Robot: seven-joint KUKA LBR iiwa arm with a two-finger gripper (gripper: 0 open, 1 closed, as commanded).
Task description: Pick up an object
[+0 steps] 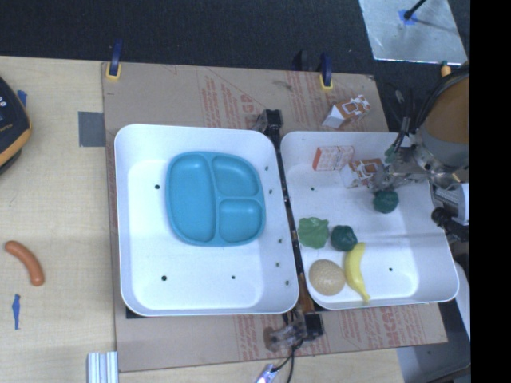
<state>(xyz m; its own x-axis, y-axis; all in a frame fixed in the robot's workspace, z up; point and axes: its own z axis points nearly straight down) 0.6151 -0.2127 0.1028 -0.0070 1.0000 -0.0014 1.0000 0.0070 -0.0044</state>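
Observation:
My gripper (pixel 386 183) hangs over the far right part of the right bin (pixel 415 286), on the grey arm with the orange band (pixel 447 122) that comes in from the right. A dark green round object (pixel 386 202) lies right at the gripper's tip, touching or nearly touching it. Further left in the same bin lie a light green leafy piece (pixel 313 231), a second dark green piece (pixel 344 237), a yellow banana (pixel 355 271) and a beige round object (pixel 326 277). Two orange-and-white packets (pixel 332 158) (pixel 367 169) rest near the bin's far wall.
The left bin (pixel 136 286) holds a blue divided plate (pixel 215 198). Another small packet (pixel 347 112) lies on the cardboard behind the right bin. An orange sausage (pixel 25 262) and a yellow-black device (pixel 9 126) sit on the bench at the far left.

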